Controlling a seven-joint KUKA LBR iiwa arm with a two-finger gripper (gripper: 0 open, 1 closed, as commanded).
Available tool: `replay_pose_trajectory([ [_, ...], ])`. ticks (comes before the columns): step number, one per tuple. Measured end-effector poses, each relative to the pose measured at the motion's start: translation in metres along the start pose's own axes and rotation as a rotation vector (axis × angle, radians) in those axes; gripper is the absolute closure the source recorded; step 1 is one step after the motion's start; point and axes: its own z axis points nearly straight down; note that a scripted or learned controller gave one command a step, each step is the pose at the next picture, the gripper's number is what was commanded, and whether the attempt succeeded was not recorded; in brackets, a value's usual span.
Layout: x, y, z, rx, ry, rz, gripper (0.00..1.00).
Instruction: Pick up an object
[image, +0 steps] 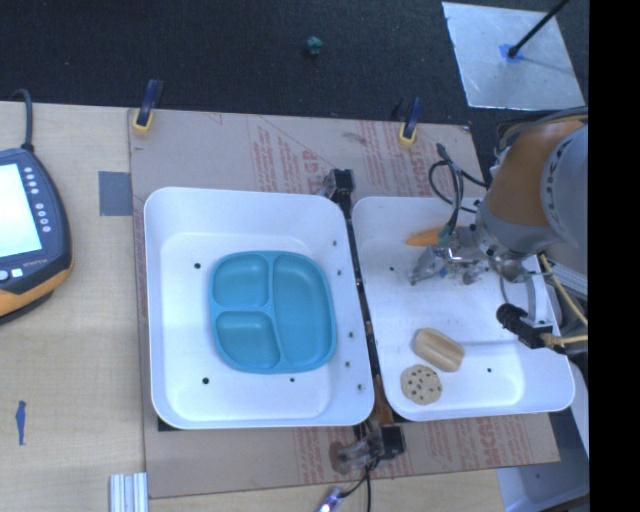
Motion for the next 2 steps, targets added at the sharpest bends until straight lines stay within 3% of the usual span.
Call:
replay_pose_trajectory([
  [1, 0.0031, 0.051, 0.0001, 0.01, 0.003, 0.003, 0.0],
  [2, 0.007, 0.0524, 0.0006, 0.005, 0.003, 0.001, 0.0],
])
